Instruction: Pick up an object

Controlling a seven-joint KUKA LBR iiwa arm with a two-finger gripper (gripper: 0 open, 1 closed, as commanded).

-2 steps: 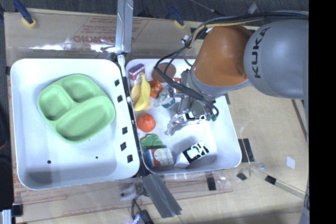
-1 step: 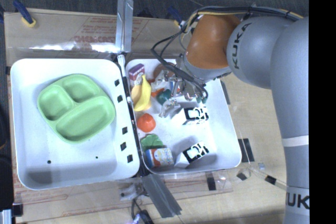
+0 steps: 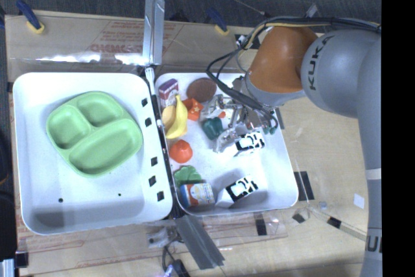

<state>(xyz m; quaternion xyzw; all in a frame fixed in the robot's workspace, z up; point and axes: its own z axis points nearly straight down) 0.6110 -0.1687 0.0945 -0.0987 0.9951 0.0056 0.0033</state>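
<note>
— Where was the gripper?

— Low in the right bin, in the middle of its upper half. The metal fingers pointed left and down, beside a dark green toy and a black-and-white patterned block. The block lay just right of the fingertips, the green toy just left of them.

— Did it hold anything?

— I couldn't tell. The fingers were a tangle of metal and cable, and whether they were spread or pressed together was not clear.

— What else lay in that bin?

— A banana along the left wall, with a small purple-and-white carton above it and a brown round thing to the right of that. An orange-red tomato sat below the banana. Along the bottom were a green leafy piece, a small jar on its side, and a second black-and-white block.

— And the left bin?

— It held a green divided plate, well apart from the arm.
</note>
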